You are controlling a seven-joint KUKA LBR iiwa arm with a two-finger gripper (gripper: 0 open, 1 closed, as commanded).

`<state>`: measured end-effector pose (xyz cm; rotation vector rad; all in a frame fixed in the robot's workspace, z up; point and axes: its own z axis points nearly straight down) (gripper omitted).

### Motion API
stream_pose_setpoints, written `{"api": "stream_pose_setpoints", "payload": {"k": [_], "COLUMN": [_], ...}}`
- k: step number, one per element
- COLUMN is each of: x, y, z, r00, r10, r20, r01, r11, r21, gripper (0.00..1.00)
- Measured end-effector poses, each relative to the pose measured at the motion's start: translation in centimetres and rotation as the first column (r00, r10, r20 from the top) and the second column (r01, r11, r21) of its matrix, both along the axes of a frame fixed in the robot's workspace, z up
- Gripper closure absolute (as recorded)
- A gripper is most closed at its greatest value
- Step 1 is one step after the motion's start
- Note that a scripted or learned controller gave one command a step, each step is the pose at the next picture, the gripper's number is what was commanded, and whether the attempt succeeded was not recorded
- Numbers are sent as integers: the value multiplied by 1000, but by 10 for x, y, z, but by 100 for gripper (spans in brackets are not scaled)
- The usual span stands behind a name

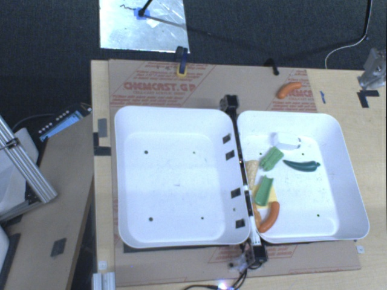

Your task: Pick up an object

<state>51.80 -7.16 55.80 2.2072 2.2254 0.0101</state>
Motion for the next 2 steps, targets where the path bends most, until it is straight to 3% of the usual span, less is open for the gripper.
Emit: {"api": "stream_pose_setpoints", "payload": {"k": [2], "x": [1], "y": [0], "z": [23], "r00": [1000], "r10": [5], "r20": [7], "r01": [-5], "r11": [1000], "r21": [0], "gripper": [100]}}
